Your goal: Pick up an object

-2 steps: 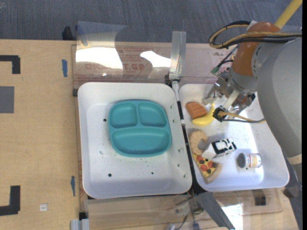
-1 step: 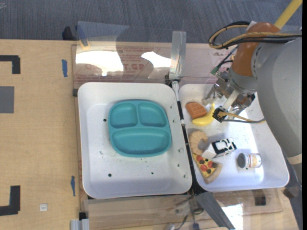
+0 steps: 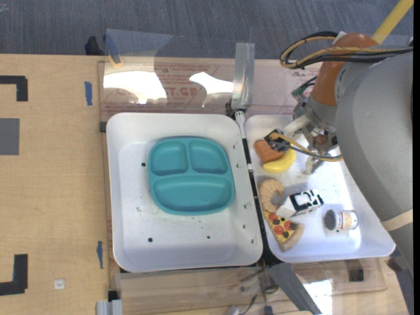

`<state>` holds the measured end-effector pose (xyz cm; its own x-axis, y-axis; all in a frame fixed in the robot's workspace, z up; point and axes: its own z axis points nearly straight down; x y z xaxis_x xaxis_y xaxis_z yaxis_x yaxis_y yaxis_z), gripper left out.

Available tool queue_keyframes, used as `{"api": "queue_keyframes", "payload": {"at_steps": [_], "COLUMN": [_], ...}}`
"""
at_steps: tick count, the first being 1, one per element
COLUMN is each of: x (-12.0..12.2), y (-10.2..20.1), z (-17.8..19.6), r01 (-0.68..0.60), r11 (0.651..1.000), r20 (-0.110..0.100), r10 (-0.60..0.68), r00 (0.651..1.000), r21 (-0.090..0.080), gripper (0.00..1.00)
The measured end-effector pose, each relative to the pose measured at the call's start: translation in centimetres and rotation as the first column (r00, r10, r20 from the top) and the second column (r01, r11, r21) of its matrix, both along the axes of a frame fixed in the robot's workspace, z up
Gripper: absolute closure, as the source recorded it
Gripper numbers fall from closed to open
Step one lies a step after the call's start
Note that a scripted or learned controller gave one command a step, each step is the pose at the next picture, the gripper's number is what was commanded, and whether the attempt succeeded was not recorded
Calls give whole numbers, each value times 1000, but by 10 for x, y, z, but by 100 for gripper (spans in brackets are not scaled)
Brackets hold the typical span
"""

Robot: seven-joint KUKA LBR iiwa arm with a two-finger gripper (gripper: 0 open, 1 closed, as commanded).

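The right bin [image 3: 367,241] holds several small objects. An orange toy food piece [image 3: 265,151] lies next to a yellow one [image 3: 279,164] near the bin's left wall. Below them are a tan cookie-like piece [image 3: 270,191], a pizza slice [image 3: 284,229], a black-and-white object [image 3: 306,201] and a small can [image 3: 340,220] on its side. My gripper [image 3: 311,143] hangs low over the upper part of this bin, just right of the orange and yellow pieces. Nothing can be seen held in it. The arm's bulk hides the bin's right side.
The left bin [image 3: 125,228] holds a teal divided plate [image 3: 191,174]. A raised wall [image 3: 248,176] separates the two bins. Cables loop [image 3: 308,48] above the orange wrist band [image 3: 325,87]. Clear plastic sheeting [image 3: 170,77] lies behind the bins.
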<state>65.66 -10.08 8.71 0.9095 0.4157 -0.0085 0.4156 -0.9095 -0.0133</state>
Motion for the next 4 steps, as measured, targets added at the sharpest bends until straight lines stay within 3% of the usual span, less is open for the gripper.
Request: {"api": "queue_keyframes", "payload": {"at_steps": [1, 2, 4], "x": [3, 1, 1], "y": [1, 1, 1], "z": [12, 10, 10], "r01": [-3, -3, -3], "r11": [1000, 1000, 1000], "r20": [13, 6, 6], "r10": [3, 3, 3], "r00": [1000, 1000, 1000], "r21": [-6, -5, -5], "gripper": [100, 0, 0]}}
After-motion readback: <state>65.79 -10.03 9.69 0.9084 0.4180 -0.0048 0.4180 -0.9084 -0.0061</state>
